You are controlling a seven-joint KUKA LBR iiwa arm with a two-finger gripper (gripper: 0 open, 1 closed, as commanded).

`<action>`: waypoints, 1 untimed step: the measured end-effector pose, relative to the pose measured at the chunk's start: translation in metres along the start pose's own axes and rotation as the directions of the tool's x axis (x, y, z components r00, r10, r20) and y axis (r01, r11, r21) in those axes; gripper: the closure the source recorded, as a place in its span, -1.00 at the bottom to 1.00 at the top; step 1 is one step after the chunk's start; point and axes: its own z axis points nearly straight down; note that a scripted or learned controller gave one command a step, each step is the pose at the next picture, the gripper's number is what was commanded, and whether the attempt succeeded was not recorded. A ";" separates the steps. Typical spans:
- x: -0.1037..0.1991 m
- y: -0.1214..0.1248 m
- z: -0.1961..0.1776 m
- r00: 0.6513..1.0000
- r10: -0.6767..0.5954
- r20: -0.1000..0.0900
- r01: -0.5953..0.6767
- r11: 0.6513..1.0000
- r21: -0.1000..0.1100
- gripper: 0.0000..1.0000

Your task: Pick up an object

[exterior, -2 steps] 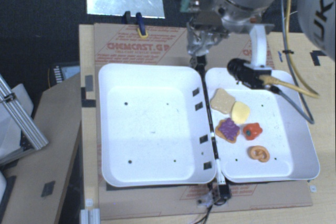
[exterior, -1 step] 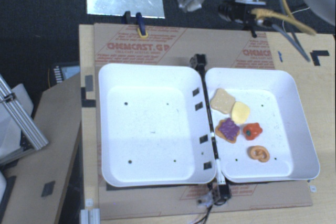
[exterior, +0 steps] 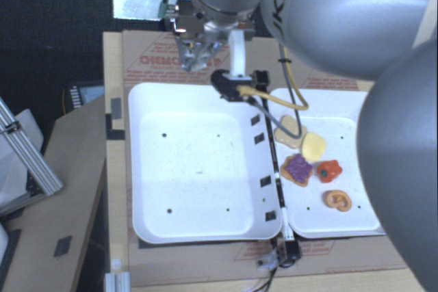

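The right bin [exterior: 356, 226] holds several small things: a pale tan piece [exterior: 289, 125], a yellow piece [exterior: 314, 146], a purple piece on a tan base [exterior: 298, 169], a red pepper-like piece [exterior: 329, 171] and an orange ring-shaped piece [exterior: 338, 200]. My gripper [exterior: 197, 59] hangs high over the far rim of the left bin [exterior: 147, 147], well away from those things. Its fingertips look close together with nothing visible between them, but the view is blurred there.
The big grey arm covers the upper right of the view and part of the right bin. A divider with black clips [exterior: 268, 167] runs between the bins. Aluminium framing [exterior: 27, 157] stands at the left, beyond the bench edge.
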 end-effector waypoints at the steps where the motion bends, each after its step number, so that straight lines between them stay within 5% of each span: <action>1: -0.002 -0.039 -0.141 1.000 0.000 -0.011 0.000 0.999 -0.032 1.00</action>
